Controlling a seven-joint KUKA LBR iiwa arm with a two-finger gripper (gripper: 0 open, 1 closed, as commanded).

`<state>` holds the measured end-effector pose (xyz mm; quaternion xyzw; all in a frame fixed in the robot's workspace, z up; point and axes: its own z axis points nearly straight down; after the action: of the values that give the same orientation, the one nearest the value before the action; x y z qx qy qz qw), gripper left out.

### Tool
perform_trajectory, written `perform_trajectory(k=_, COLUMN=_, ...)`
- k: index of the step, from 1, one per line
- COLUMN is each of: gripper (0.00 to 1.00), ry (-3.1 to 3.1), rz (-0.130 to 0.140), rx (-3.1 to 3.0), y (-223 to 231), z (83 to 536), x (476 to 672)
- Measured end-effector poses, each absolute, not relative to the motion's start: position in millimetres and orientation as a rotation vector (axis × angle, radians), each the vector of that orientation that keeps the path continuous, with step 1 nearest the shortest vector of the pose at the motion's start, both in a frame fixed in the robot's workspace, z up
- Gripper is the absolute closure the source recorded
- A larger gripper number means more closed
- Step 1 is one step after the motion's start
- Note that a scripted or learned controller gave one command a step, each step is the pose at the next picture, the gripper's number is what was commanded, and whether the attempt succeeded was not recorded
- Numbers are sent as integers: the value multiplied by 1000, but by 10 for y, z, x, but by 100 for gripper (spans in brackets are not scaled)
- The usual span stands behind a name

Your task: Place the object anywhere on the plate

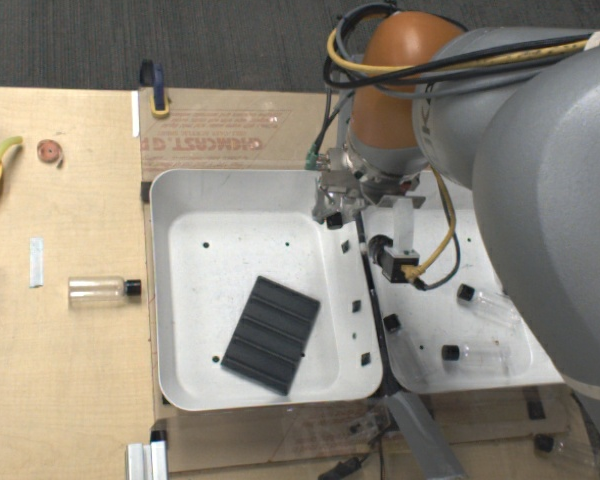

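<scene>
Ribbed dark rectangular plate [271, 334] flat in smooth white bin [180, 208]; pincer [332, 211] above, grip state indiscernible.

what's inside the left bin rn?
Left bin holds one dark ribbed slab, lying flat near its front. The arm overhangs the bin's back right corner, hiding that part.

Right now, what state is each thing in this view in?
Dark ribbed plate: lying flat in the left bin, turned at an angle, nothing on it.
Hand: above the wall between the bins, not over the plate.
Two clear vials: lying on their sides in the right bin.
Clear bottle: on its side on the bench, capped.
</scene>
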<state>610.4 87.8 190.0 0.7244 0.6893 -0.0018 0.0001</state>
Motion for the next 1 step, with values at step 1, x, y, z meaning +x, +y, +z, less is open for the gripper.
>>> perform_trajectory(k=1, gripper=100, ry=2145, rz=-9, rx=2298, y=1338, z=1601, x=5367)
